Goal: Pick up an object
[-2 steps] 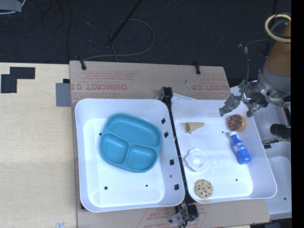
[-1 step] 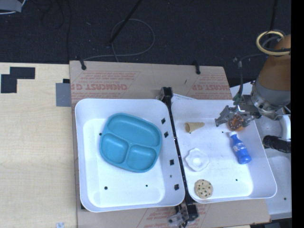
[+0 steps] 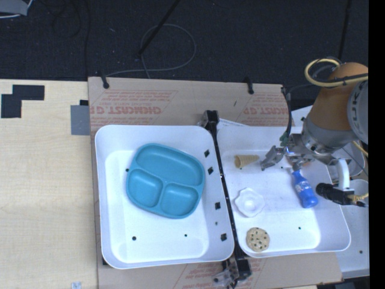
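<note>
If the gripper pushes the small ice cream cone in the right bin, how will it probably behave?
The cone lies on its side, so it would likely roll in a curve around its tip. It looks small and probably light, sliding easily on the smooth bin. If real wafer, possibly fragile.

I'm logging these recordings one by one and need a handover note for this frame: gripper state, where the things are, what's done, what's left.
Gripper: low over the right bin, jaws apart, holding nothing.
Right bin: ice cream cone beside the gripper, blue bottle, white fried egg, cookie.
Left bin: blue divided plate.
Done: approach only; nothing lifted.
Left: close on one object, probably the cone, and lift.
</note>
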You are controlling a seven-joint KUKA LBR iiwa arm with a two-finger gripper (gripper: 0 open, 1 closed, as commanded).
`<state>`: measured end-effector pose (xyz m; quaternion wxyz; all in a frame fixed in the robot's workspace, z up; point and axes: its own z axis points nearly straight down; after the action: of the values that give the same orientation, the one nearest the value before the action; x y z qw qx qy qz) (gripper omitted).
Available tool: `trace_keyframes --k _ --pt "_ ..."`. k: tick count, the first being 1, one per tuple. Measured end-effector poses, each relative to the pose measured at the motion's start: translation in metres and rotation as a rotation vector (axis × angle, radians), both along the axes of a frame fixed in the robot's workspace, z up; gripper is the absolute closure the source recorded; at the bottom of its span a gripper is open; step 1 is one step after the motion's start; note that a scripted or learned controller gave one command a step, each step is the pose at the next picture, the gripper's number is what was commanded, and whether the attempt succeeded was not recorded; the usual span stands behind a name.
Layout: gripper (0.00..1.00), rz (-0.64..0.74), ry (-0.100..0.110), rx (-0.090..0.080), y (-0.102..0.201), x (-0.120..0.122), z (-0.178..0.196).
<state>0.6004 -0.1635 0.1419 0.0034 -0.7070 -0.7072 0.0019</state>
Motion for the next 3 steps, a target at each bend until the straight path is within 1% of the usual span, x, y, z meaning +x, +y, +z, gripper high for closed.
trace_keyframes --k 1,2,3 --pt "0.00 -0.001 0.001 0.000 0.002 -0.001 -0.054" --pt "1.00 -0.003 -0.003 -0.001 0.000 0.000 -0.041" --pt "1.00 0.000 -0.009 -0.002 0.000 0.004 0.002"
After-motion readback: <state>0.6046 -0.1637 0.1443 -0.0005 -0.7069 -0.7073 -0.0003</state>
